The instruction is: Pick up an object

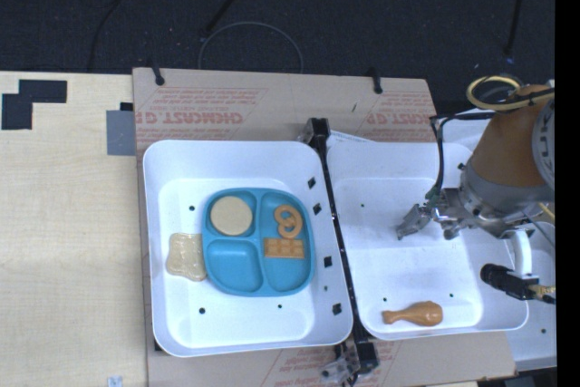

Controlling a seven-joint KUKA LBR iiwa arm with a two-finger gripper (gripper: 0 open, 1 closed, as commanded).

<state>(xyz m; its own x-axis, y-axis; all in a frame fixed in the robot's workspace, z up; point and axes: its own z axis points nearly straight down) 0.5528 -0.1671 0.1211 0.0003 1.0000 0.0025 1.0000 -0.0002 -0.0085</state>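
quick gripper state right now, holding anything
Gripper: open, holding nothing, above the right bin; the drumstick lies apart near the bin's front.

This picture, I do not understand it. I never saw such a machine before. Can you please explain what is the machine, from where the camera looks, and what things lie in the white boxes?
One camera above the bench looks down at a slant. The robot arm, grey with an orange band, reaches in from the right. Its gripper hangs over the right bin, open and holding nothing. In that bin lies a toy drumstick. The left bin holds a blue divided plate with a round cookie, a pretzel and a waffle piece. A pale toast slice lies against the plate's left edge.
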